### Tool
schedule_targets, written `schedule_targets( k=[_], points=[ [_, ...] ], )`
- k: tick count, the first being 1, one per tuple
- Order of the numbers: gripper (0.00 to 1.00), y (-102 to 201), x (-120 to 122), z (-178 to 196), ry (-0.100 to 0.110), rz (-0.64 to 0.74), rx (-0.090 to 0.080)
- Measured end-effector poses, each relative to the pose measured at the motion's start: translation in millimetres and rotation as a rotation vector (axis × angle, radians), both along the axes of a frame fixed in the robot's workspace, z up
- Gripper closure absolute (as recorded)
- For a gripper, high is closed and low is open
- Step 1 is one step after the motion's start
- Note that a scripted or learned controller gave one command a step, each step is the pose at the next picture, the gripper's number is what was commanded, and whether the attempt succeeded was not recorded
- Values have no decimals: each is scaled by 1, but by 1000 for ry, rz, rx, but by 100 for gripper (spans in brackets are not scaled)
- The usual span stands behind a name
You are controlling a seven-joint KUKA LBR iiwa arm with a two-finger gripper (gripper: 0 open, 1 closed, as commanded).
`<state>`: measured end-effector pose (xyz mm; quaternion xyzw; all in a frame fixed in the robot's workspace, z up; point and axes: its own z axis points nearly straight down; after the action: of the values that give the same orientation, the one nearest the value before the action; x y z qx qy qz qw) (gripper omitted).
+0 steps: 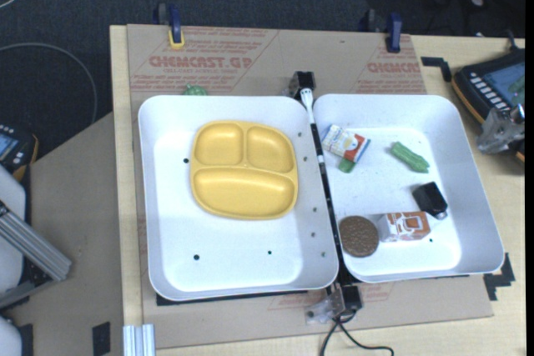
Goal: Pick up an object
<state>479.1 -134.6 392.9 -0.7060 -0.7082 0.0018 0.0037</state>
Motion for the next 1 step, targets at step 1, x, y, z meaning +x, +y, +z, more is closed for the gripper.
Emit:
schedule_targets(
  k=[1],
  points=[
    [100, -59, 0, 117, -24, -8, -11]
  ],
)
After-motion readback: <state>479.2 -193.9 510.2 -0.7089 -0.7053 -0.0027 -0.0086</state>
